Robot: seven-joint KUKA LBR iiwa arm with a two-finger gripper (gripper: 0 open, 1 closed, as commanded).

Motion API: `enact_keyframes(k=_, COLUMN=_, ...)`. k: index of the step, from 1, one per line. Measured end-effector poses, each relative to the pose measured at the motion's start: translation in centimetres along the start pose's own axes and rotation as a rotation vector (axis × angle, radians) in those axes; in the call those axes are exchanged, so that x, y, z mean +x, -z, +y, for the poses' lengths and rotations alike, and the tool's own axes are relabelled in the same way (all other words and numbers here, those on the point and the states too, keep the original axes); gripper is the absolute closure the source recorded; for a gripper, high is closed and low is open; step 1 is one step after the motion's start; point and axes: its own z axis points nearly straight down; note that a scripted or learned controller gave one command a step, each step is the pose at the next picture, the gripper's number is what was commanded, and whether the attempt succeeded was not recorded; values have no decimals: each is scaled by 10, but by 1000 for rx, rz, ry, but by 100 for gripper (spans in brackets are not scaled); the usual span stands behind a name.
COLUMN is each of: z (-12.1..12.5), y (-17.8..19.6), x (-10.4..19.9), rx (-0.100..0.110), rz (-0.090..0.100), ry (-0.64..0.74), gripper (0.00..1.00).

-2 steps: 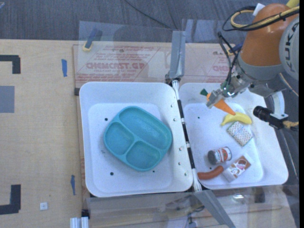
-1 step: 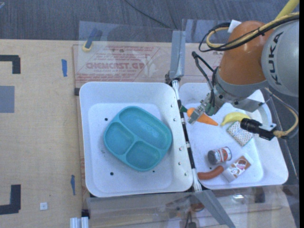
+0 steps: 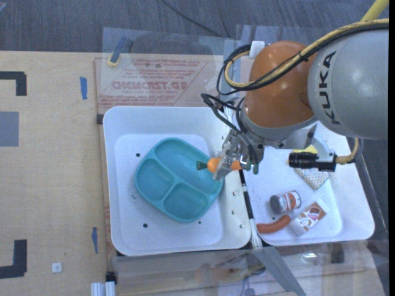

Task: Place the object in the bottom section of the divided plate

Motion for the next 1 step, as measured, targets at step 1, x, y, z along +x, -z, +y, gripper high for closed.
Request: enact_keyframes(k=1, z=-1, y=0, x=-1, rx=0, rz=0, ry=-3, gripper=0)
